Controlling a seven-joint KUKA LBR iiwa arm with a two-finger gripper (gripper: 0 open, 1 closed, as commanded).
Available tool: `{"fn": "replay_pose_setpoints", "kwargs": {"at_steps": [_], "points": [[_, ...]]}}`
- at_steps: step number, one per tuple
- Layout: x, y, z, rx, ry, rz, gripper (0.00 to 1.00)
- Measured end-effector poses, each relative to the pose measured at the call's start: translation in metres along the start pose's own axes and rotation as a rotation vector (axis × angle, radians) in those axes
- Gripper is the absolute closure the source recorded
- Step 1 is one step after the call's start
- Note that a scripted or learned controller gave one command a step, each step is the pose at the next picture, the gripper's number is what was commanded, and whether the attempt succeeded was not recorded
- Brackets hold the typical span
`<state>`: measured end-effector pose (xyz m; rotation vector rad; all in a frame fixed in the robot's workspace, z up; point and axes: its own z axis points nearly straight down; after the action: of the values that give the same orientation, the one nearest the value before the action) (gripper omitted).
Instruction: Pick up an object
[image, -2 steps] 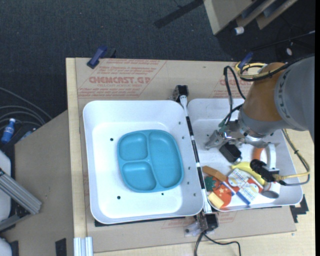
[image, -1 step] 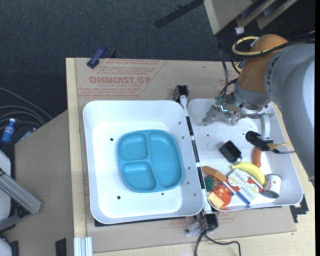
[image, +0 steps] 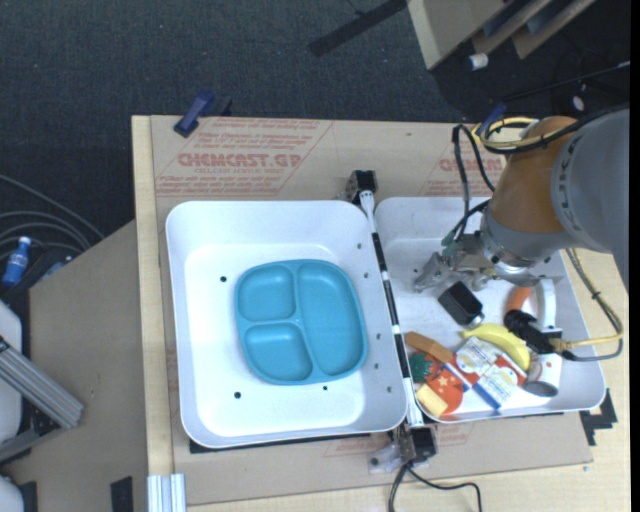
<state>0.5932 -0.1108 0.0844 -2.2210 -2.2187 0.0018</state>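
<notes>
Inspector: Plate (image: 300, 320), blue, three compartments, lying flat in the left bin (image: 190, 300), well to the left of the claw (image: 440, 268). Both bins sit side by side on the surface (image: 250, 160).

Clerk: State of the claw?

Inspector: It is low in the right bin (image: 410, 225), toward that bin's left half, at the end of the grey arm (image: 600, 170) with the orange band. Spread or pressed together: cannot tell from this angle.

Clerk: And the objects for picking?

Inspector: All are in the right bin, on the near side of the claw. Directly below it, and apart from it, lies a brown wedge (image: 428, 346). Further below, at the bin's front edge, is a red-and-green item (image: 440, 388). Just below and right of the claw sits a small black block (image: 460, 301); whether the two touch, I cannot tell. Below and right again is a printed packet (image: 488, 365), touching the red-and-green item, with a yellow banana (image: 500, 340) against its upper edge. To the right of the claw, level with the small black block, is an orange piece (image: 518, 298), partly hidden by the grey arm.
</notes>
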Motion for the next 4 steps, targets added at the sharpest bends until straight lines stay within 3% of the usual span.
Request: {"fn": "replay_pose_setpoints", "kwargs": {"at_steps": [1, 2, 3, 4], "points": [[0.009, 0.074, -0.001, -0.003, -0.001, -0.002, 0.00], [0.017, 0.024, 0.000, 0.000, 0.000, 0.000, 0.00], [0.010, 0.074, -0.001, -0.003, -0.001, -0.002, 0.00], [-0.005, 0.022, 0.000, 0.000, 0.000, 0.000, 0.00]]}}
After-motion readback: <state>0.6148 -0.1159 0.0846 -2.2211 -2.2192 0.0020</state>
